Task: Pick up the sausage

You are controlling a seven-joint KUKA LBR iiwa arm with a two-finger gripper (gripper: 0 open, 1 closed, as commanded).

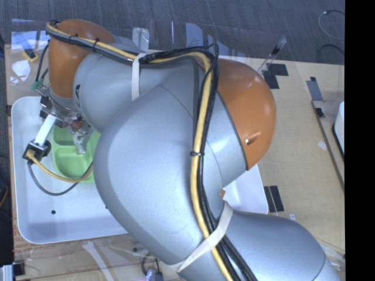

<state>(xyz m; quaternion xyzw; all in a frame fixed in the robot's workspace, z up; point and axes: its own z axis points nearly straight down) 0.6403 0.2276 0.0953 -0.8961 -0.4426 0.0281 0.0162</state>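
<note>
Nearest the camera, the arm [176,174] fills most of the view: big grey links running from bottom right up to the upper left, w/ a yellow-black cable [202,127] strapped along it by white ties. An orange band [252,116] sits on the right side of the elbow, another orange joint [64,51] at upper left above the wrist.

Below that joint the gripper [76,134] hangs over the left bin [35,215], right above a green item [70,157] lying in the bin's upper part. Jaws: can't tell how far open, nor if they hold anything; too cluttered and part hidden by the arm. A thin cable loops from the wrist down across the bin floor.

Sausage: can't make it out.

Right bin [258,186]: a corner peeks past the arm. Beyond, the table [299,127] w/ black tape marks.
</note>
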